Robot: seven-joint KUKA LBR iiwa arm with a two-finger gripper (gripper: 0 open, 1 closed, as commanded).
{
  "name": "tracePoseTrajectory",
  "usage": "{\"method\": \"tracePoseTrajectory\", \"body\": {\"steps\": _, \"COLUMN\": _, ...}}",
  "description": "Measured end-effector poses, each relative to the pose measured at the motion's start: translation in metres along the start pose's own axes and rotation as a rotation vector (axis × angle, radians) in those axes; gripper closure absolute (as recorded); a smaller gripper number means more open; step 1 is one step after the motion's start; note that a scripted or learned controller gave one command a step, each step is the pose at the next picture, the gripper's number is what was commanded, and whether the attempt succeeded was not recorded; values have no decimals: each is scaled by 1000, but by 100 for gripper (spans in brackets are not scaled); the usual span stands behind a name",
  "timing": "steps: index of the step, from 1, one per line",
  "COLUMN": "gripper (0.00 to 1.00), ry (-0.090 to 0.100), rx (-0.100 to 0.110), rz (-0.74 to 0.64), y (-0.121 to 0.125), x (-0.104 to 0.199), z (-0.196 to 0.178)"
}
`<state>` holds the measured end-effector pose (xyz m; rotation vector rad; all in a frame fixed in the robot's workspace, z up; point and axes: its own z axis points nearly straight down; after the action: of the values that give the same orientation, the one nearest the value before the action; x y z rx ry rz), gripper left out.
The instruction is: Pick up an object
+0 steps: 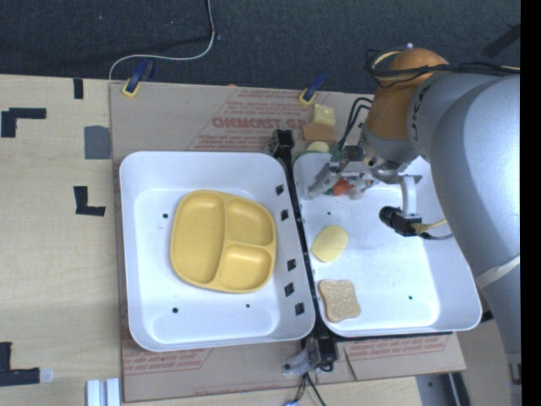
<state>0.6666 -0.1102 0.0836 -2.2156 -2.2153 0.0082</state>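
Counter's right bin [439, 307]: claw [325, 183] at 11 o'clock, finger state unclear; likely to snag the bin wall.

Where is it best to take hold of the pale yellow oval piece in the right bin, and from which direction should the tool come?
Probably from straight above, closing across the narrow width of the pale yellow oval piece. It lies flat and alone on the right bin, apart from the toast slice, its long axis slanting toward the upper right, so both long sides look free.
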Motion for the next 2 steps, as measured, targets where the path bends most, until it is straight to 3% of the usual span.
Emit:
{"method": "tracePoseTrajectory", "body": {"steps": 1, "gripper": 0, "ry": 1, "rx": 0, "rz": 0, "y": 0, "x": -19, "z": 0}}
{"method": "tracePoseTrajectory", "body": {"steps": 2, "gripper": 0, "ry": -4, "rx": -2, "rz": -1, "y": 0, "x": 6, "z": 0}}
